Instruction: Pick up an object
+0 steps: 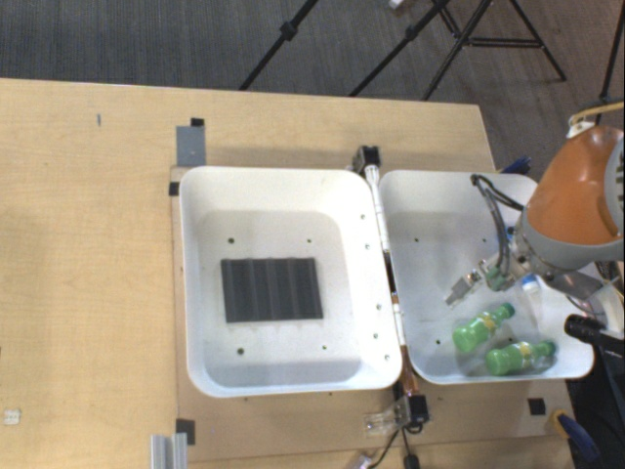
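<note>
Grey gripper [467, 286] hanging over the right bin [430, 262]
Its fingers are sitting slightly parted and gripping nothing; two green bottles [482, 327] [520, 357] are lying just beside it, toward the bin's near right corner.

Two shallow white bins sit side by side: the left bin [195, 291] and the right bin [420, 262]. One dark ribbed mat [271, 289]. Two green bottles, one [481, 327] and another [519, 358]. One gripper [469, 286].
</note>
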